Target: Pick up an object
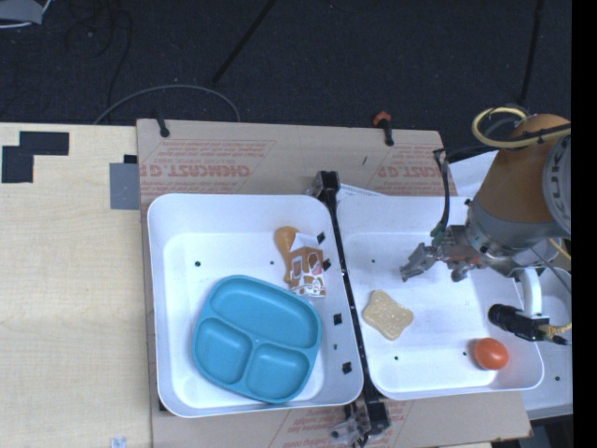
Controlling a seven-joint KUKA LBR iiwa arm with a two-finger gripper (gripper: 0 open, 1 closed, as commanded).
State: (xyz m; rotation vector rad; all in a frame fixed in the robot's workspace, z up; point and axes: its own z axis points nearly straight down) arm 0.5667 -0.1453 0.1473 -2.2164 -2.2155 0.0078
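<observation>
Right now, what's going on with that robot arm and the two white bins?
The grey robot arm with the orange band reaches in from the right, its gripper over the right white bin. Nothing shows between its fingers. A tan slice of toy bread lies just below the gripper, and a small orange-red ball sits near the bin's lower right corner. In the left white bin are a blue three-compartment plastic tray, a small printed packet and a brownish toy piece.

Two white bins (pixel 173 250) sit side by side on a cardboard sheet (pixel 233 161) over a pale bench (pixel 65 297).
</observation>
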